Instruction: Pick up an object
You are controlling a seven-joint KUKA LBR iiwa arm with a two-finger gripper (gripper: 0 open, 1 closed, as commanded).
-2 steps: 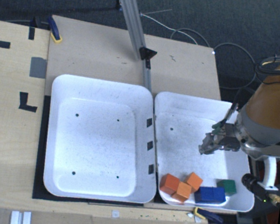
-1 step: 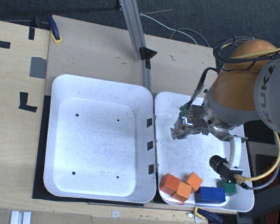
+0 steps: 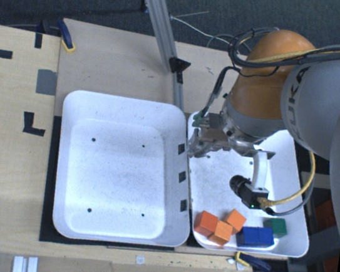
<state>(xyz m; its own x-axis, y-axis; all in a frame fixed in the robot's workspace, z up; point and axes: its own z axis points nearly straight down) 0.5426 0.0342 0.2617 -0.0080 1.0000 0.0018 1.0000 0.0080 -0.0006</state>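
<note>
Gripper (image 3: 202, 140) sits low at the right bin's (image 3: 290, 245) far-left corner; we can't tell its opening or any hold. Orange blocks (image 3: 217, 225), blue block (image 3: 255, 237), green block (image 3: 278, 226) crowd the near edge. We judge: approach step; next, travel toward them.

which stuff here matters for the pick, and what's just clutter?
For the job:
- orange blocks
- blue block
- green block
- right bin holding them
- hand, over that bin's far left corner

Just lying about:
- left bin
- metal rail
- black tape marks
- yellow clamp
</note>
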